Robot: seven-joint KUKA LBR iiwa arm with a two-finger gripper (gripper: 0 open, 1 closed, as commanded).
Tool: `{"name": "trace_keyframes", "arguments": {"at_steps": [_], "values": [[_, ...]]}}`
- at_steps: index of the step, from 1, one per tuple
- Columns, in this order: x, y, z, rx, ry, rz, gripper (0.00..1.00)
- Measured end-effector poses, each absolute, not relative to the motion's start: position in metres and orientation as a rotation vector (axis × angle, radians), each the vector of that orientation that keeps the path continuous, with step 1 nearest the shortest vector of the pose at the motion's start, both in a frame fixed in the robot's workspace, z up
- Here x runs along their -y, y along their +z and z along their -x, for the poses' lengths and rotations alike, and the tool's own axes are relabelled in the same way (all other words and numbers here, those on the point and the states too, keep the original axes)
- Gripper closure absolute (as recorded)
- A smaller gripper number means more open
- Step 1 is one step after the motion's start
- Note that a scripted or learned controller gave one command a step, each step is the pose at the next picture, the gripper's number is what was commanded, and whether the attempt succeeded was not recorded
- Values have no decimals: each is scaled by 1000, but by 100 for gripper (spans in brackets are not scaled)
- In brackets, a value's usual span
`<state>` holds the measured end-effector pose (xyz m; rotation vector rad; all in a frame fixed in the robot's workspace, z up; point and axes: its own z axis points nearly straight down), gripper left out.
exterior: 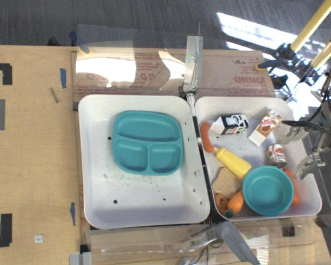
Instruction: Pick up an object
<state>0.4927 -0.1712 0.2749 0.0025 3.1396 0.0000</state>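
Grey wedge (235, 245): nearest the viewer, on clear sheeting at the bench's front edge, in front of the bowl and a little left of it.
Bowl (268, 189): teal, round, upright, in the near corner of the right bin (314, 206); landmark for all that follows.
Carrot (235, 202): orange, touching the bowl's left side, by the bin's near wall.
Bread slice (225, 182): tan, flat, left of the bowl, partly under the bottle.
Bottle (233, 161): yellow, lying on its side, just beyond and left of the bowl, nozzle pointing away from it.
Can (276, 154): small, red and white, just beyond the bowl.
Cartons: a black-and-white one (233, 124) and a pale one (266, 126), both well beyond the bowl.
Sausage (207, 137): far left of the bowl, along the bin's dividing wall.
Plate (148, 142): teal, three compartments, alone in the left bin (94, 203), well apart from the bowl.
Gripper: open or closed, cannot tell.
Advice for the pick: likely best aimed at the bottle's middle, closing across its narrow width; approach from straight above, clear of the bowl's rim; crowded carrot corner probably worth avoiding.
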Motion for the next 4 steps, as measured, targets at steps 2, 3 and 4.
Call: {"name": "trace_keyframes", "arguments": {"at_steps": [2, 3, 4], "values": [[216, 91, -531, -3132, 14, 25, 0], [197, 89, -604, -3128, -1, -9, 0], [157, 89, -571, -3120, -2, -265, 0]]}}
